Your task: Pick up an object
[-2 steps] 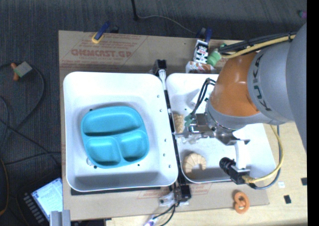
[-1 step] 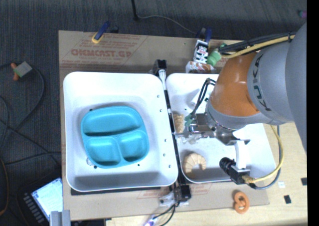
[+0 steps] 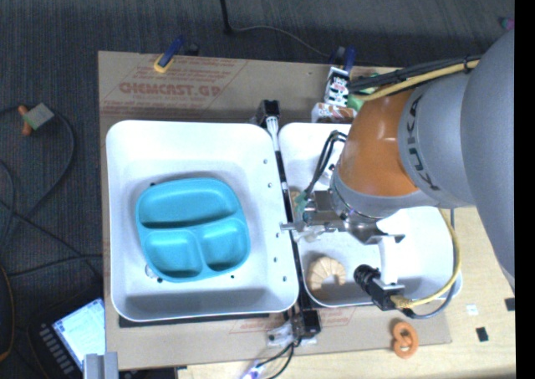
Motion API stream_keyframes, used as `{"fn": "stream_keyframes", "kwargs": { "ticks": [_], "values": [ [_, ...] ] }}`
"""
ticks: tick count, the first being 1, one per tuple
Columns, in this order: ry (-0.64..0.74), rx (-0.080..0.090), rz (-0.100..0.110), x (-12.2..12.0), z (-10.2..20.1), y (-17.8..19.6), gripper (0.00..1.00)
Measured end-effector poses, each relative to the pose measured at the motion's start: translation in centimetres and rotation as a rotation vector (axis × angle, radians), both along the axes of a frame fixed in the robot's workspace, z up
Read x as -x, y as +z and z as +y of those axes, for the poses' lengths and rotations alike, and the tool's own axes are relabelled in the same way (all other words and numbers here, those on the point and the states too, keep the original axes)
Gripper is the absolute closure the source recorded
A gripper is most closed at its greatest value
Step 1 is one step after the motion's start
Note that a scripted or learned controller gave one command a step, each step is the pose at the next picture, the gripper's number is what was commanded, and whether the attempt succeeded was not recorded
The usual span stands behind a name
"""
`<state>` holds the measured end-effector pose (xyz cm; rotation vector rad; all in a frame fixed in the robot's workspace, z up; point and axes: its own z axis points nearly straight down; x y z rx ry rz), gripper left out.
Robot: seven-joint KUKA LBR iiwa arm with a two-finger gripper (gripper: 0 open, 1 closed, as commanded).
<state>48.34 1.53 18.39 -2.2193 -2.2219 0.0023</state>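
Nearest me, just below the pincer (image 3: 322,231), a small tan ridged object (image 3: 326,271), shell-like, lay on the floor of the right bin (image 3: 426,227); I judged it light, rigid and rather slippery, best pinched across its narrow width. I could not tell the pincer's state under the wrist. Farther left of the pincer, a turquoise divided tray (image 3: 192,227) sat in the left bin (image 3: 125,202).

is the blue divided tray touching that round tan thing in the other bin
Apart. The camera view shows the blue tray in the left bin, the tan thing in the right bin, bin rims between.
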Motion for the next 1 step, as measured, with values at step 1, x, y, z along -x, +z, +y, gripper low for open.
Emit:
{"fn": "stream_keyframes", "kwargs": {
  "ticks": [1],
  "values": [
    [0.000, 0.000, 0.001, 0.03, 2.42, -0.01, 1.00]
  ]
}}
